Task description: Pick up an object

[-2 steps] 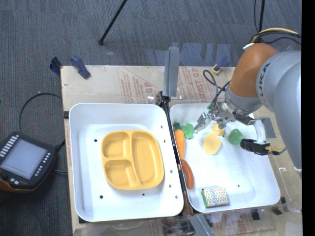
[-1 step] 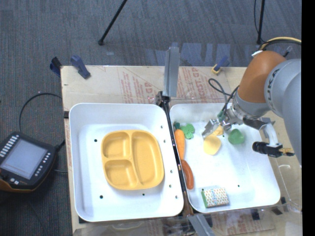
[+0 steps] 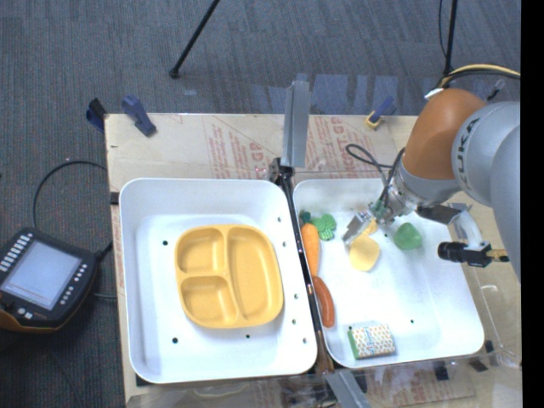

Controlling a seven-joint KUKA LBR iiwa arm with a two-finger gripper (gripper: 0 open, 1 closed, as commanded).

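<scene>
- The gripper (image 3: 364,226) is hanging low over the right bin (image 3: 442,330), its metal fingers (image 3: 356,227) standing apart with nothing between them.
- A pale yellow piece (image 3: 365,253) is lying just beside and below the fingertips, making it the likely target; a green piece (image 3: 407,235) is sitting near on the right.
- An orange carrot (image 3: 311,246), a red sausage (image 3: 325,301) and a green leafy toy (image 3: 323,224) are lining the bin's left wall; a patterned sponge (image 3: 371,340) is resting near the front.
- The yellow divided plate (image 3: 229,275) is sitting in the left bin (image 3: 144,219).
- To grasp well, I judge the arm should be centring the open fingers over the yellow piece, descending straight, then closing across its narrow width.
</scene>
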